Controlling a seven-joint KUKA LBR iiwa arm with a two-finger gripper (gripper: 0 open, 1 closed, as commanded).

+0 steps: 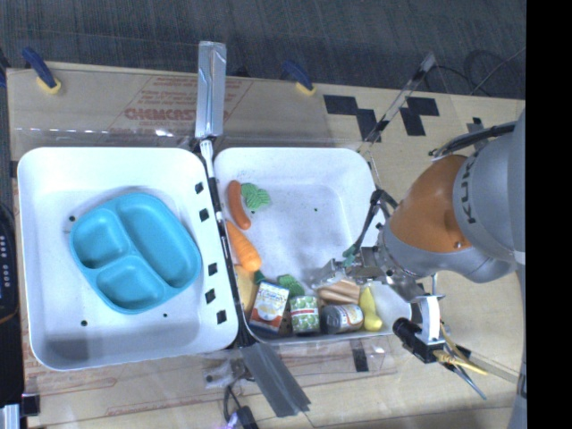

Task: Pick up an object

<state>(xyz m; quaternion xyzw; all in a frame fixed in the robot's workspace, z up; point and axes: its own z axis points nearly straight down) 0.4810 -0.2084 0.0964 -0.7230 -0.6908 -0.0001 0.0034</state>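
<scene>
The right bin [308, 168] holds its objects along the left wall and the near edge. A red sausage [238, 204] lies beside a green leafy piece [257, 197], with a carrot [244, 247] below them. Along the near edge sit a small carton [270, 304], a green can [304, 315], a hot dog bun [338, 291], a dark can [342, 319] and a yellow piece [369, 308]. My gripper [350, 263] is low in the bin's near right corner, just above the bun. I see nothing held in it.
The left bin [54, 186] holds a blue divided plate [134, 250]. A metal bar [211, 88] stands at the back over the wall between the bins. The arm's orange band [429, 217] hangs over the right bin's right rim.
</scene>
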